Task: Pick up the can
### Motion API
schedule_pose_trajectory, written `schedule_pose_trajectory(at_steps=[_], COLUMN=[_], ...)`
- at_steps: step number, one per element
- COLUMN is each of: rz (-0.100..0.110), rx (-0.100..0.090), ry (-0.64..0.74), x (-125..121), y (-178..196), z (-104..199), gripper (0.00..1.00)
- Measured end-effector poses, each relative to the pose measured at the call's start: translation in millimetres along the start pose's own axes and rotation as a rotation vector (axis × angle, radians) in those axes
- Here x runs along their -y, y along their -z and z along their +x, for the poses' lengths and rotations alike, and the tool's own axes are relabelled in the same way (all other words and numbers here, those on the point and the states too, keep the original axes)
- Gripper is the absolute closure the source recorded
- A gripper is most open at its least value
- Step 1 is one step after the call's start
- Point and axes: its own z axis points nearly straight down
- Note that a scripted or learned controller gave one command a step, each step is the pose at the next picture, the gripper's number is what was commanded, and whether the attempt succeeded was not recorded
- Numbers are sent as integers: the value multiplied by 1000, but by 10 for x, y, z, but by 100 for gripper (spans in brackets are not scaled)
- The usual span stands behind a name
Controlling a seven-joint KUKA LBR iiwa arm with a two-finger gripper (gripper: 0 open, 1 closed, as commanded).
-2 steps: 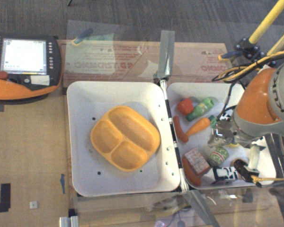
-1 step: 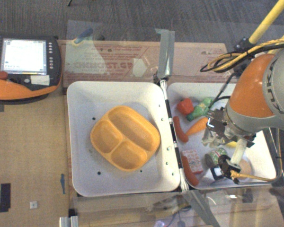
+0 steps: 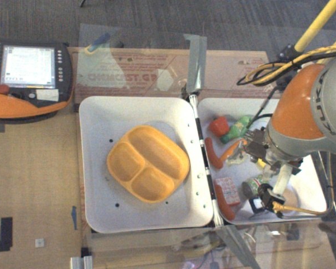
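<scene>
Red and long, a sausage toy (image 3: 227, 206) lies at the near edge of the right bin (image 3: 312, 179). Just beside it, to the right, is the can (image 3: 251, 186). It is small and silvery green, and it sits low in the near part of that bin. A little packet (image 3: 227, 189) lies close on the can's left. The grey and orange arm (image 3: 302, 111) comes in from the right and hangs over this bin, and I think that is because the can is there. I cannot tell if the jaws are open or closed, and I see nothing held in them. A bit farther back lie an orange carrot toy (image 3: 233, 148) and another long red toy (image 3: 213, 153). Farther still are a red block (image 3: 218, 126) and a green toy (image 3: 238, 129). So many toys crowd the can that a grab could easily bump one. The left bin (image 3: 95, 150) holds a yellow plate (image 3: 148, 162) with three parts, well apart from the can. Far off to the left, on the brown tabletop (image 3: 33, 167), rests a screen box (image 3: 28, 72) with an orange handle.
</scene>
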Motion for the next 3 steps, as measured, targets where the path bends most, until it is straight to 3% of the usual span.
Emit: schedule_pose_trajectory(at_steps=[1,2,3], rz=[-8,-2,-3], rx=[-7,-1,-2], ry=[-270,-343,-340], x=[-113,-958,-959], y=[-683,-977,-866], z=[-421,-84,-64], gripper=[0,0,100])
